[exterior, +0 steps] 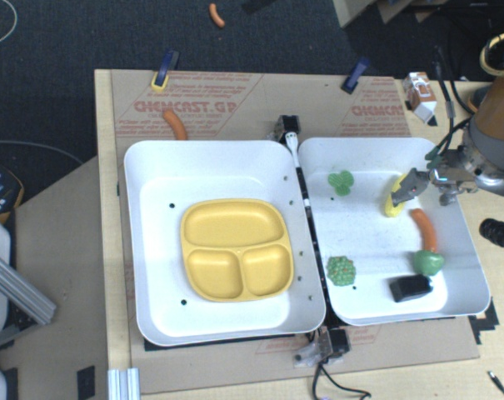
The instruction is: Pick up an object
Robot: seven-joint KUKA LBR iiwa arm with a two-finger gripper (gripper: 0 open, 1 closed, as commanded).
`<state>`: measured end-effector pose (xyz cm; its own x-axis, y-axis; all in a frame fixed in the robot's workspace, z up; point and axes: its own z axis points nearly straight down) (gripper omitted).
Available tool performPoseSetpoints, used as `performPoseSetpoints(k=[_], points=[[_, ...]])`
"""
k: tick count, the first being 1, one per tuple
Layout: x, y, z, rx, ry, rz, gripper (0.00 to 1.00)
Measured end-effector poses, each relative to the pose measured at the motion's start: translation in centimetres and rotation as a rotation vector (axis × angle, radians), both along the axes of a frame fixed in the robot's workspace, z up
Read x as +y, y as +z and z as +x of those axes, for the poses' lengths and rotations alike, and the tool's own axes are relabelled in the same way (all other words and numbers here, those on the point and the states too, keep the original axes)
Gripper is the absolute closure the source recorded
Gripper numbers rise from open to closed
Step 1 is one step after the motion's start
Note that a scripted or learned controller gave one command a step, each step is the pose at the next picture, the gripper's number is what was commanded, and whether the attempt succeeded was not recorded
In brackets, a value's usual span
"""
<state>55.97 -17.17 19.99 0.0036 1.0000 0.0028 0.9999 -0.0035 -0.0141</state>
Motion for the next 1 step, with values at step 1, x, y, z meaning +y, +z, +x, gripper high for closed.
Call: performPoseSetpoints(k=[1], points=[[0.02,0.78,0.32,-0.014,0.003,-0.003,0.0]])
